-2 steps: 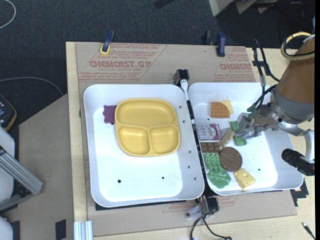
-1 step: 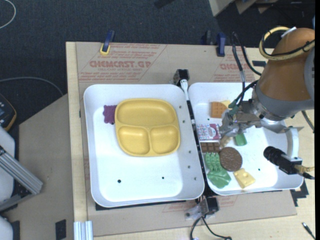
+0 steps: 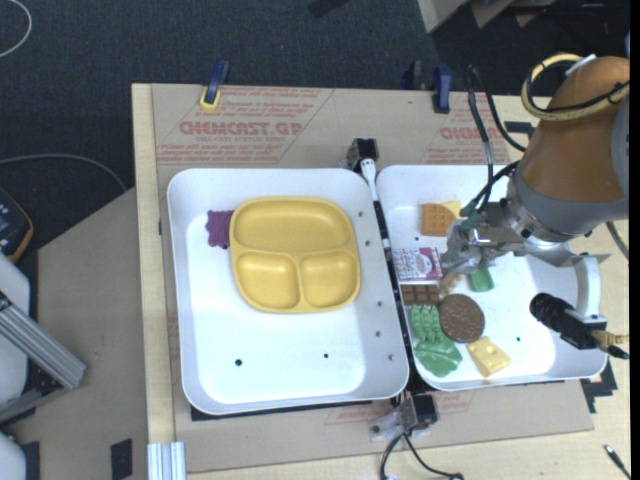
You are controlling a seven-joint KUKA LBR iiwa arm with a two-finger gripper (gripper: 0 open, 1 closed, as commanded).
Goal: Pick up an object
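Desk (image 3: pixel 150 268): carries two shallow white bins side by side.

Left bin (image 3: pixel 200 358): holds a yellow divided tray (image 3: pixel 295 251) toward its far edge, long axis running left to right, with a purple piece (image 3: pixel 218 227) touching the tray's left end.

Right bin (image 3: pixel 540 353): holds the small items. An orange cracker (image 3: pixel 437 218) lies near the far edge; a printed packet (image 3: pixel 415 263) and a brown bar (image 3: pixel 420 294) lie along the left wall; a brown round cookie (image 3: pixel 462 318), a green ridged piece (image 3: pixel 435 340) and a yellow wedge (image 3: pixel 489 355) lie toward the near edge.

Pincer (image 3: pixel 468 258): hangs low over the middle of the right bin; whether it is parted or closed cannot be told.

Likely target: a small green item (image 3: pixel 481 279), just beside the pincer on its near side, long axis seemingly running far to near; its pointing end is too small to judge. The cookie lies next nearest, further toward the near edge.
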